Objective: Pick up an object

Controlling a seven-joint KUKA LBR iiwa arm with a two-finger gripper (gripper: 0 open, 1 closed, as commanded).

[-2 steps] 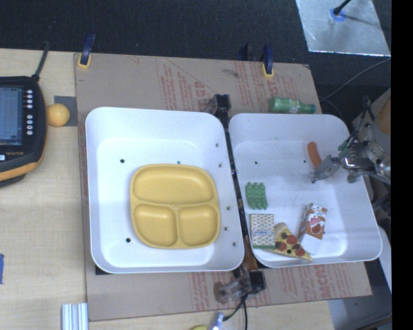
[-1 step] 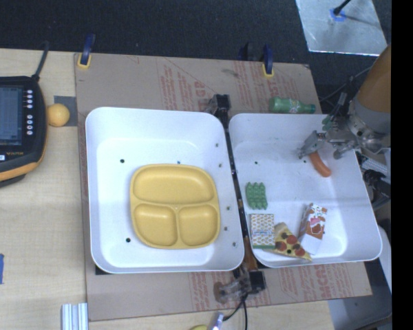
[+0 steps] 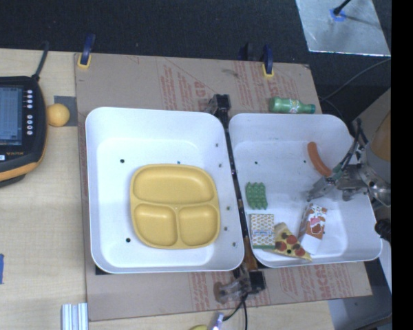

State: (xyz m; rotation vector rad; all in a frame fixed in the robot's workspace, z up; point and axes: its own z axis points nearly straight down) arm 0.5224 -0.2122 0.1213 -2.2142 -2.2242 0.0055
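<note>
Two white bins sit side by side in the middle of the frame, on brown cardboard clamped to the bench. The left bin [image 3: 107, 184] holds a yellow tray [image 3: 173, 205] with three compartments, one long one above and two smaller ones below; the tray lies flat, slightly below the bin's centre.

The right bin [image 3: 289, 133] holds several small things. A sausage [image 3: 318, 157] lies at a slant in its upper right part. A green block [image 3: 256, 195] with a studded top sits near the bin's left wall, at mid-height. Below it lies a small box [image 3: 262, 229], and just beside that, toward the lower right, a pizza slice [image 3: 290, 243] rests near the bin's bottom edge, its corner touching or nearly touching the box. A red and white packet [image 3: 316, 221] lies to the right of the pizza slice, tilted.

Outside the bins, a green bottle [image 3: 292, 105] lies on its side on the cardboard just above the right bin. A pendant [image 3: 10, 130] with a screen sits at the left edge of the frame, with a yellow ball [image 3: 58, 114] just to its right.

The arm enters at the right edge, at mid-height. The gripper [image 3: 327, 188] hangs low in the right bin's right half, between the sausage above and the packet below, just above the packet. Its fingers look spread apart with nothing between them.
</note>
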